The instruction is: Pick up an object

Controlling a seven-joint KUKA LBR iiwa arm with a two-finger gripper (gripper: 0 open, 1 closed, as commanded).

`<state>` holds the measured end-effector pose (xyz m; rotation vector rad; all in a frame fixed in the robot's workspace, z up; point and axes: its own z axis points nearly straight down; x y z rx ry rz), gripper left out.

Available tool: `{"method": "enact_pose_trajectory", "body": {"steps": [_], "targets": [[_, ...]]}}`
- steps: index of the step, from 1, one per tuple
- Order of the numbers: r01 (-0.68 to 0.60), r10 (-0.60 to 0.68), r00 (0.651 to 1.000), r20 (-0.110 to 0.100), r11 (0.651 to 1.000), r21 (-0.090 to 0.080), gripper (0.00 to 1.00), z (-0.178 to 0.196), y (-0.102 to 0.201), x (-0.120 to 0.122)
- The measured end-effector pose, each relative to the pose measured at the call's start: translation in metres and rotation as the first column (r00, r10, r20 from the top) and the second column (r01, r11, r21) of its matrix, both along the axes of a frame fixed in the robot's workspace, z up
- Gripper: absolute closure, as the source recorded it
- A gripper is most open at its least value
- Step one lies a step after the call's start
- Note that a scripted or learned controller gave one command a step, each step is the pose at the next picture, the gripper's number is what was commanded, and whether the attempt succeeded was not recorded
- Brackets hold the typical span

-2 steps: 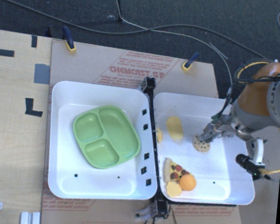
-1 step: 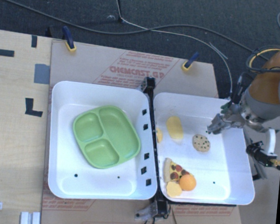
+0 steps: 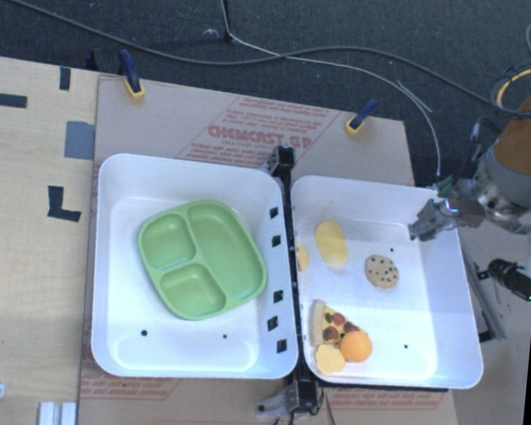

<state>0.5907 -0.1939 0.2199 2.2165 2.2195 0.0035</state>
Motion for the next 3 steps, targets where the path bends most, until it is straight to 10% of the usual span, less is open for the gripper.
{"method": "enact_pose_trajectory", "body": {"steps": [3], "targets": [[-0.004,0.004,1.000,-0.009,1.000,0.003,1.00,-0.004,0.172,-0.042]]}}
